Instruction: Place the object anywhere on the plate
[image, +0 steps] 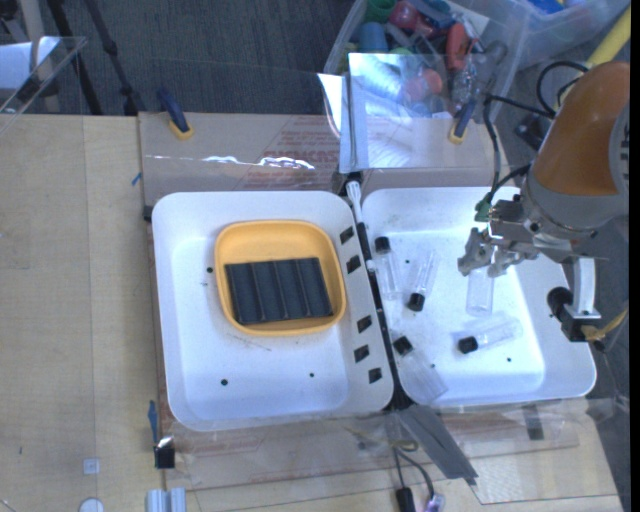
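Vials lie scattered for you across the right bin (560, 375): one clear vial (420, 282) with a black cap near the bin's left side, another capped vial (487, 337) nearer you toward the middle, and a third clear vial (481, 292) just below the gripper (490, 255). You can see the gripper over the far right part of that bin, with the grey arm and its orange band (590, 130) coming in from the right. Whether the jaws are open or closed on anything, you cannot tell from this slant.

Your plate (280, 275) sits in the left bin (190, 380), yellow-orange and square-rimmed, with a dark ribbed block (278, 290) lying inside it. Between the two bins runs the raised divider (365, 300) with a row of small black tabs, standing between the vials and the plate. Far behind the bins stands a clear container (420, 60) of mixed items, and a brown sheet (240, 150) lies on the worktop (60, 300) with two clamps at its far corners.
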